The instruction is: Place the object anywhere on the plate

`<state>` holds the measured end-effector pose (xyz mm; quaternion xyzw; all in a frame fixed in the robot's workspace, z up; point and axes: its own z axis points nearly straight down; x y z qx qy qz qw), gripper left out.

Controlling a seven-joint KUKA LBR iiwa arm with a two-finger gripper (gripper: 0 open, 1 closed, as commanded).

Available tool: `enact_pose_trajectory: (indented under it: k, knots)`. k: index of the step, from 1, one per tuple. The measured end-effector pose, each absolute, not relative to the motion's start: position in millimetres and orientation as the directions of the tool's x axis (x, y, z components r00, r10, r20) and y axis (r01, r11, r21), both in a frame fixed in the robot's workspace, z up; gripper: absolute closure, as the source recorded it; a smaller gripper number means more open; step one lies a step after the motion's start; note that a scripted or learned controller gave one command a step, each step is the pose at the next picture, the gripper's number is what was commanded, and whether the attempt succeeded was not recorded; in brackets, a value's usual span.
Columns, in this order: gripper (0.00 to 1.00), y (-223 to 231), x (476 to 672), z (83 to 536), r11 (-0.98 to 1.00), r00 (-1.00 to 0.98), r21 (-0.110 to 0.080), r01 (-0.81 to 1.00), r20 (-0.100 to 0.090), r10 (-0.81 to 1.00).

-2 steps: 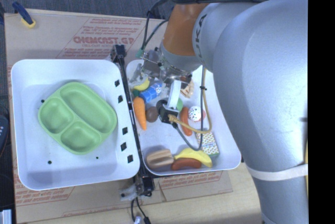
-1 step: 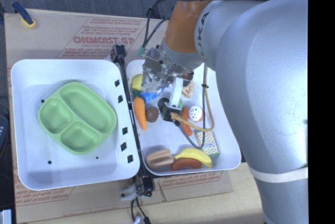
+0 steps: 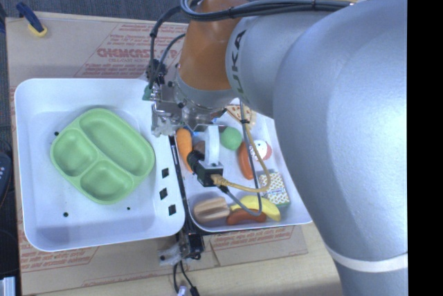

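**Arm low over the toy-food bin, plate waiting next door**

From where I stand the jaws are tucked under the wrist, and I cannot tell whether they are apart or together. They hang over the near-left corner of the right-hand bin [image 3: 277,224], close to the rim it shares with the left-hand bin [image 3: 41,108]. An orange toy carrot [image 3: 183,142] lies just beside that rim, right below the wrist. The orange band [image 3: 211,39] and the big grey arm [image 3: 332,80] cover much of the right-hand bin, so there is little open room there. The things lie close together: a green ball [image 3: 232,139], a red-orange piece [image 3: 246,164], a checkered block [image 3: 275,185], a bread roll [image 3: 210,208] and a banana [image 3: 268,208]. I cannot tell which of them is the object to be moved. The green three-part plate [image 3: 104,153] sits in the middle of the left-hand bin, with bare white floor all round it. Both bins rest on the cardboard-covered desk [image 3: 104,45].
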<state>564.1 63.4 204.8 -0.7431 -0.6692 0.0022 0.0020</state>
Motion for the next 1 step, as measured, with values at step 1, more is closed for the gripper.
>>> enact_pose_trajectory:
  k: [1]
  knots:
    - [0.0, 63.1, 564.2, 204.8, -0.105, 0.105, -0.006, 0.994, -0.001, 0.994]
